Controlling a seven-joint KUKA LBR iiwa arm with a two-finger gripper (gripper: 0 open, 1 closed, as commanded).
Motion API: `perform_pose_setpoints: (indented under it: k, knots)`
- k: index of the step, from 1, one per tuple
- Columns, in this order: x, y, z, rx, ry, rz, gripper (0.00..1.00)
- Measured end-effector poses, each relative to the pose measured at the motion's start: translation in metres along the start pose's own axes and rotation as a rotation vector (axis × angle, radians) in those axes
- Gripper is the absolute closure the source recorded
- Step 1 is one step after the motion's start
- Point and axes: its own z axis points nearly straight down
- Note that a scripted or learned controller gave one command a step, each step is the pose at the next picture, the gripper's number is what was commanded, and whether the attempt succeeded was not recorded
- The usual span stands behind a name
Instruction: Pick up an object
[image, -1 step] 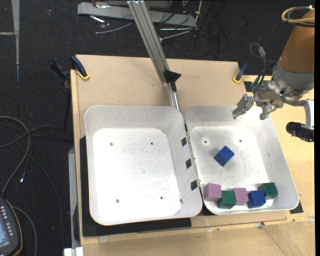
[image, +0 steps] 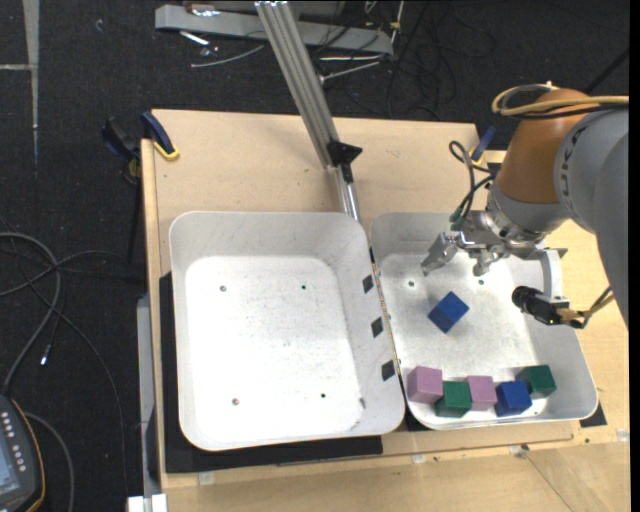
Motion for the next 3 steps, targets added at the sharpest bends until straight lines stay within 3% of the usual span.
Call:
perform_pose_setpoints:
  k: [1,2,3]
  knots:
    - [0.028,-0.045,0.037,-0.002,0.0,0.003,0.0]
    - [0.027,-0.043,0.024,-0.009,-0.001,0.004,1.0]
    - [0.053,0.019,-0.087,-0.02,-0.003,-0.003,1.0]
